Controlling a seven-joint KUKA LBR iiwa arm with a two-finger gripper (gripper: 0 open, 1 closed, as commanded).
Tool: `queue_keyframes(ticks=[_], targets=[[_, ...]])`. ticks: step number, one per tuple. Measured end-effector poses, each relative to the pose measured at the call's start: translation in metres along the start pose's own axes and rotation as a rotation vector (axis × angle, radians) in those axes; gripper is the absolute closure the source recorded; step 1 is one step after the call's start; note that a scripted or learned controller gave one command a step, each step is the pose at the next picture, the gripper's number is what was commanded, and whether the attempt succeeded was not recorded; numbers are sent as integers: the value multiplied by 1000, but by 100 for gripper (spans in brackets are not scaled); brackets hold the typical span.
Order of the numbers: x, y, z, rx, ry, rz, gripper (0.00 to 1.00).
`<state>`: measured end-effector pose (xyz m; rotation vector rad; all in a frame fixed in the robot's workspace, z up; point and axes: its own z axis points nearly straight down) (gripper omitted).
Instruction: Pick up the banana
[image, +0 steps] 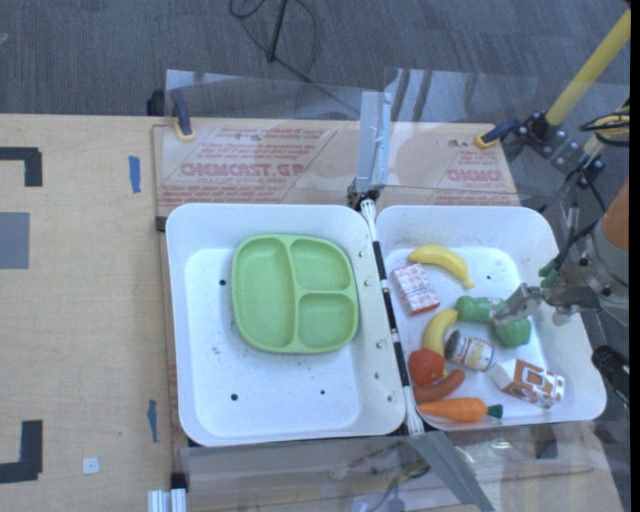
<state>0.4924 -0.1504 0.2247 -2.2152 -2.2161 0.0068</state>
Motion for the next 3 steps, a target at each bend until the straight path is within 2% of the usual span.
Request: queue_keyframes(ticks=[1,2,3], targets=[[0,60,23,-5,-3,-28,0],[14,117,133,-5,-3,-78,0],[12,117,126,-4,-5,-76,100]])
